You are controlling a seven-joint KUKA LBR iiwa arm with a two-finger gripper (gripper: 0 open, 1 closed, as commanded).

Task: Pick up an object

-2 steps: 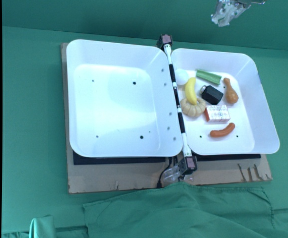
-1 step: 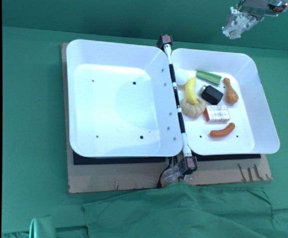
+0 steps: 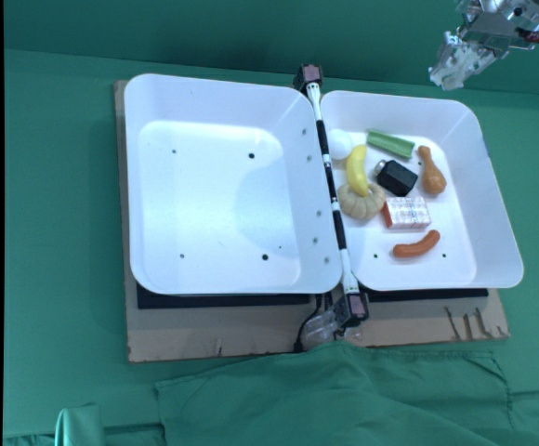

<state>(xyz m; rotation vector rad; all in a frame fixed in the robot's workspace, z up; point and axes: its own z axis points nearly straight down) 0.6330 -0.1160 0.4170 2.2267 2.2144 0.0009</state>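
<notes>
- Green cloth [image 3: 344, 398] lies bunched at the near edge, draped over the tabletop [image 3: 56, 249] in front of the cardboard sheet [image 3: 214, 342] under both bins.
- Left bin [image 3: 149, 119] has nothing in it; the right bin [image 3: 492, 240] holds every candidate: banana [image 3: 357, 168], green stick [image 3: 389, 143], drumstick [image 3: 431, 171], black block [image 3: 396, 177], orange box [image 3: 407, 213], sausage [image 3: 415, 244], a tan ring [image 3: 361, 202] and a white ball [image 3: 341, 143].
- Pincer [image 3: 453, 69] hangs high beyond the right bin's far right corner, well apart from the items; whether it is spread I cannot tell.
- Nothing is lifted: choosing, descending and grasping all remain.
</notes>
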